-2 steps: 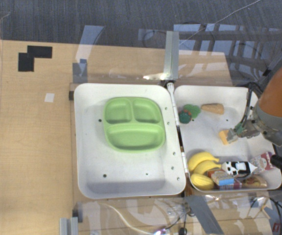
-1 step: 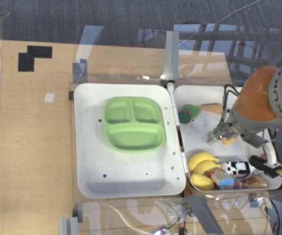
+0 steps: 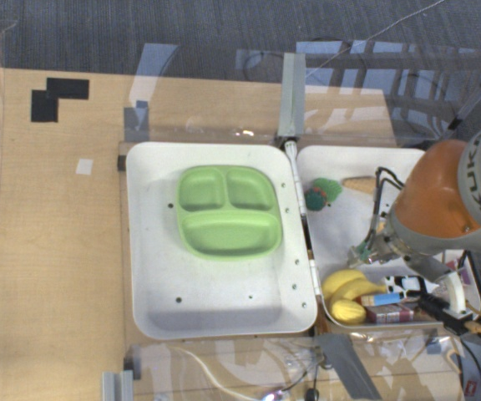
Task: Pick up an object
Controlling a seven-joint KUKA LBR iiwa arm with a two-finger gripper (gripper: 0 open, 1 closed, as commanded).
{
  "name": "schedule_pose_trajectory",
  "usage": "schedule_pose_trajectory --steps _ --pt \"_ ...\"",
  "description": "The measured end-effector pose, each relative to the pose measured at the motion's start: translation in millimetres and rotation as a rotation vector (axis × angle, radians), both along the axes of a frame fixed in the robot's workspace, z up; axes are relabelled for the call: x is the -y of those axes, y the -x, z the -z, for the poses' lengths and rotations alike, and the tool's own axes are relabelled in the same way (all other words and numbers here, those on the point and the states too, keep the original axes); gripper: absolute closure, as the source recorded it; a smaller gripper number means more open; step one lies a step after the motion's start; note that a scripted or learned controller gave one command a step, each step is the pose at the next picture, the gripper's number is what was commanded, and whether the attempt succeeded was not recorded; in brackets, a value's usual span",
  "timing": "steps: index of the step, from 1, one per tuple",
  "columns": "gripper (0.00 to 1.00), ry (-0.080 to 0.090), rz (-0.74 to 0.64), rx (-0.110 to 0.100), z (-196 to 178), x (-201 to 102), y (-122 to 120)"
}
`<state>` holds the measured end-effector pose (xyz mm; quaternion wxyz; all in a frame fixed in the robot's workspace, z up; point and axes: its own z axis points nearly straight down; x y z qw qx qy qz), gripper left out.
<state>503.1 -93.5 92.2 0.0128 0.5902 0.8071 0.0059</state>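
The robot's hand (image 3: 372, 249) hangs low in the right bin (image 3: 353, 215), its grip impossible to judge, near yellow bananas (image 3: 351, 289); a green divided plate (image 3: 227, 211) sits in the left bin (image 3: 153, 249).

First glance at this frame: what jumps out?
The light green divided plate stands out, lying alone in the middle of the left white bin. Next is the arm's orange band, looming over the right bin. Below it, yellow bananas lie at that bin's near edge among small clutter, and a small green-and-red toy sits near its far left side.
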Motion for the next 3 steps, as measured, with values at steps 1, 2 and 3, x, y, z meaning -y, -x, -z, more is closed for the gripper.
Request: schedule_pose_trajectory --steps 1,2,3 --pt "1.00 -0.016 0.479 -0.011 1.1 1.2 -33.0" --pt "1.00 -0.011 0.350 -0.023 -21.6 -8.5 14.3" --pt "1.00 -0.006 -0.046 -0.013 0.6 2.8 11.1"
